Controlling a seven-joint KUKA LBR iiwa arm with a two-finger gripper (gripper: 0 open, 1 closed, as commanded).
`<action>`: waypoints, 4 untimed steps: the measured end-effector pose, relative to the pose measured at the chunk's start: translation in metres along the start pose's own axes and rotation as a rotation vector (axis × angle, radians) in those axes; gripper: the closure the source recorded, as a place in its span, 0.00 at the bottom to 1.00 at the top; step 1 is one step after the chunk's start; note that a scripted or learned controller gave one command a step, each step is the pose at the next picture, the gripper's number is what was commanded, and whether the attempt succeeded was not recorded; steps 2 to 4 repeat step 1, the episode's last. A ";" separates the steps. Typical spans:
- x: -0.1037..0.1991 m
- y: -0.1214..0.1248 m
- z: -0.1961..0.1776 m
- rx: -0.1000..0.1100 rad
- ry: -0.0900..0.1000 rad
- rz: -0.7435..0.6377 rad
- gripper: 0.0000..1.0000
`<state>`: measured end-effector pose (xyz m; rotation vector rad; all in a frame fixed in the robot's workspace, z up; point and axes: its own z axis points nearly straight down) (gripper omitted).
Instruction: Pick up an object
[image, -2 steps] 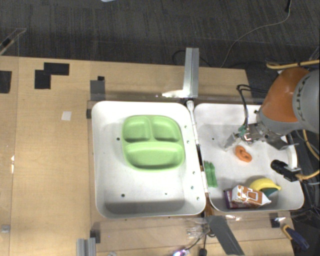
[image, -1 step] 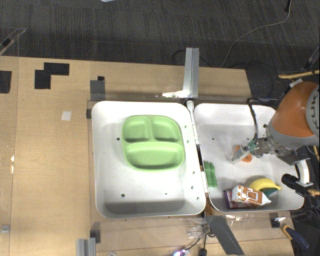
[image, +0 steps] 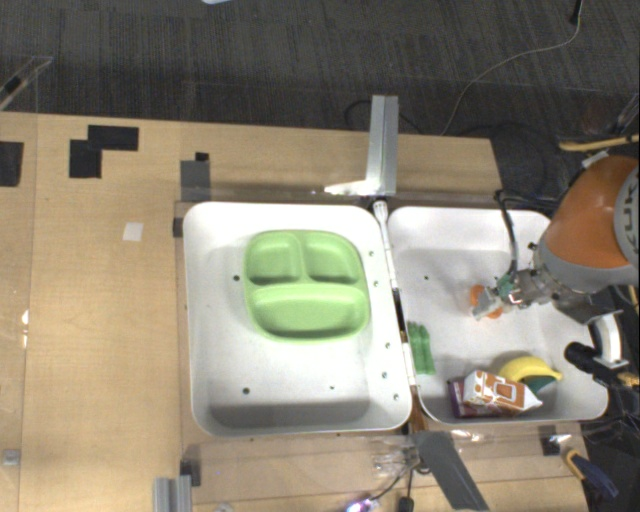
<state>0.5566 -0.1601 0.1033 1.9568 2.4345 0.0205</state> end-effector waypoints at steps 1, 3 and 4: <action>0.047 0.056 -0.089 0.015 0.004 0.051 1.00; 0.047 0.056 -0.089 0.015 0.004 0.051 1.00; 0.047 0.056 -0.089 0.015 0.004 0.051 1.00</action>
